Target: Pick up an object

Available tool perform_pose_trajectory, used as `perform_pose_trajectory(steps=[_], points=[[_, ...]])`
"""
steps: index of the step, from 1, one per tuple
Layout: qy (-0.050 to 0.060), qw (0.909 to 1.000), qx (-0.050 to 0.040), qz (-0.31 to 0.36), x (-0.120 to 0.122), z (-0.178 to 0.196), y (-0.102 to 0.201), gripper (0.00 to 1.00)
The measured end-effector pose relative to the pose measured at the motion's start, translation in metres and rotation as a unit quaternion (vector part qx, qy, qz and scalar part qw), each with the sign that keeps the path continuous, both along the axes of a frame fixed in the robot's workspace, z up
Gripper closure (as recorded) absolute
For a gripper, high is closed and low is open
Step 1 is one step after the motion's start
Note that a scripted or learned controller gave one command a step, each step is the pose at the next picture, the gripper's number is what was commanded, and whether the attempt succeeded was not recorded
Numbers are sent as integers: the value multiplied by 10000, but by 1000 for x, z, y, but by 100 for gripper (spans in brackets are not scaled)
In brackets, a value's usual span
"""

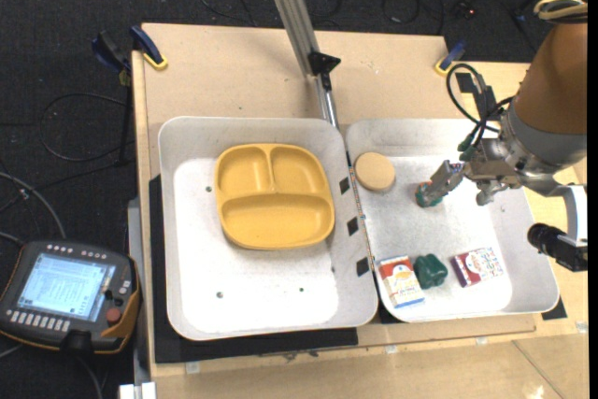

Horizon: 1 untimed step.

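In the right bin my gripper hangs over the upper middle, open, its two fingers spread apart. A small green and grey object lies just left of the left fingertip, outside the gap between the fingers; I cannot tell whether they touch. A round tan disc lies further left, near the bin's inner edge. Along the front of this bin sit a red, white and orange box, a dark green lump and a red and white packet.
The left bin holds a yellow divided plate. A slanted metal pole comes down to the gap between the bins. A teach pendant lies off the bench at the lower left.
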<state>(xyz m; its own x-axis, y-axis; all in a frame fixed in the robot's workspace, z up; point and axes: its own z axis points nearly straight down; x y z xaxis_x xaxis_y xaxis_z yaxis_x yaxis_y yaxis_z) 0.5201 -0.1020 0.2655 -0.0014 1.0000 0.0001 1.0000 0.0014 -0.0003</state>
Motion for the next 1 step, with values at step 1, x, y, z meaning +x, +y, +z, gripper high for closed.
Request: perform_pose_trajectory(steps=[1], points=[[-1,10000,0,-3,0,0,0,0]])
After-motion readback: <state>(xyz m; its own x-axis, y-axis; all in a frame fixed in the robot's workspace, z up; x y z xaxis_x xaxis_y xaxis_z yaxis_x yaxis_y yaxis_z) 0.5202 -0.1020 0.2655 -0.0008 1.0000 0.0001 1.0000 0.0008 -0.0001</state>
